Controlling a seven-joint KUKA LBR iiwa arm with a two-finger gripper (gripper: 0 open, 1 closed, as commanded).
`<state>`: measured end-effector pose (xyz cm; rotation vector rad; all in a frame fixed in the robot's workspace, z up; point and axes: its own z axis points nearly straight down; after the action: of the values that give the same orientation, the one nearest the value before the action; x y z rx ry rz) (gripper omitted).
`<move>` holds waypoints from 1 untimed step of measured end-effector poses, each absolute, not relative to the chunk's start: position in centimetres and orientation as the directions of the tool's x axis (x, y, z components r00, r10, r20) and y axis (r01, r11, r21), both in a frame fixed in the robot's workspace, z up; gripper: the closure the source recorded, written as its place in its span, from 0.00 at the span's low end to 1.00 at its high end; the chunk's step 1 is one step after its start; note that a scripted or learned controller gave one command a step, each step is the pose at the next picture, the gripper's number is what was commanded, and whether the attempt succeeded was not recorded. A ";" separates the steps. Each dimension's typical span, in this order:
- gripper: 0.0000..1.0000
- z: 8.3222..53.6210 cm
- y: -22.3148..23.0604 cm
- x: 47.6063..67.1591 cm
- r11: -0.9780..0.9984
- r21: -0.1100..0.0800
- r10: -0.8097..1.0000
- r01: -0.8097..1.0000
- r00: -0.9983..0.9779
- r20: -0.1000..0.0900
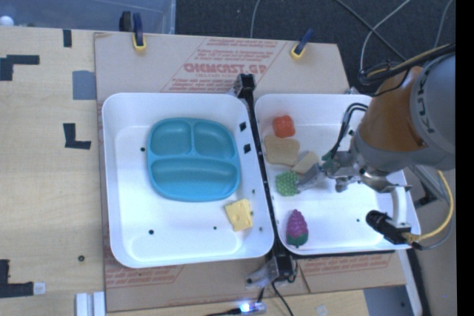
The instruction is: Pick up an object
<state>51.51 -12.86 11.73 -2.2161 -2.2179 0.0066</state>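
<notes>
My gripper (309, 175) reaches into the right bin (385, 244) from the right, low over its left half. Its tip lies against the right side of a green leafy toy (286, 183). A tan bread-shaped piece (281, 151) sits just above the green toy, and a smaller tan piece (306, 160) lies beside the gripper. An orange-red toy (283, 126) rests near the bin's far left corner. A purple grape bunch (297, 227) lies near the bin's front left. Nothing is visibly lifted.
The left bin (118, 159) holds a blue divided plate (194, 159) and a yellow cheese wedge (238, 214) near its front right. A black divider (259, 159) runs between the bins. The arm's grey body and orange band (396, 129) cover the right bin's right side.
</notes>
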 end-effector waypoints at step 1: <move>0.00 8.4 -12.8 51.5 0.000 -0.003 1.000 1.000 0.000 0.000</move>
<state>51.48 -12.85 8.37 -2.2195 -2.2206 0.0039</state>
